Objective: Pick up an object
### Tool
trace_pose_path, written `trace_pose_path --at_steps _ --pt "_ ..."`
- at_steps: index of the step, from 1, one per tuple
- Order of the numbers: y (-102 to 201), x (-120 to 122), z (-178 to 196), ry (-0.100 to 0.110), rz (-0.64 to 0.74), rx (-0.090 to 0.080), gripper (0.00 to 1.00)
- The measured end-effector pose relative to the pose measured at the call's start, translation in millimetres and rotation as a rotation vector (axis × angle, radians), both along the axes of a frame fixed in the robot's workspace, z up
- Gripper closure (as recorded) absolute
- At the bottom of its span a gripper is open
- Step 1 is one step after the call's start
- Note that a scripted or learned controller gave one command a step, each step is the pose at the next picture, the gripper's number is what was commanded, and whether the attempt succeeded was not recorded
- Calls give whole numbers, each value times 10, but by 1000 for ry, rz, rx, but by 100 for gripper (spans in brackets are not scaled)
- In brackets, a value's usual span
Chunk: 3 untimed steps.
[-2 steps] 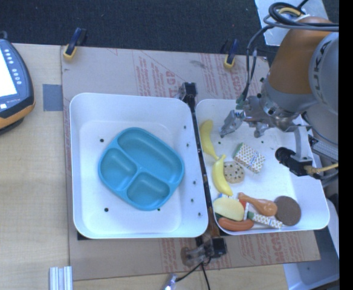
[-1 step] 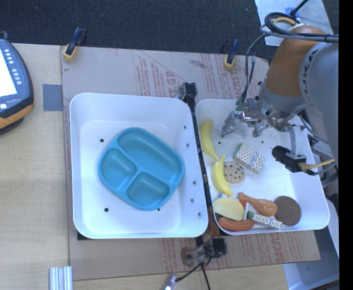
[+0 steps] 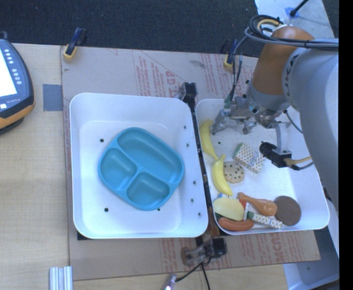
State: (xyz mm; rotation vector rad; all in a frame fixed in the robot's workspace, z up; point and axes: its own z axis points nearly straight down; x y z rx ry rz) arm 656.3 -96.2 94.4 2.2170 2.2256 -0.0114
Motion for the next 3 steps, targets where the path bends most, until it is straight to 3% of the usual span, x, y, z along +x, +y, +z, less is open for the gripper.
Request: trace_pose_path --at_steps 1,2,3 --pt "-245 -965 -32 1 1 4 0" --pt "-183 -1807 253 0 2 6 0" --pt "-70 -1094 5 -10 3 2 0"
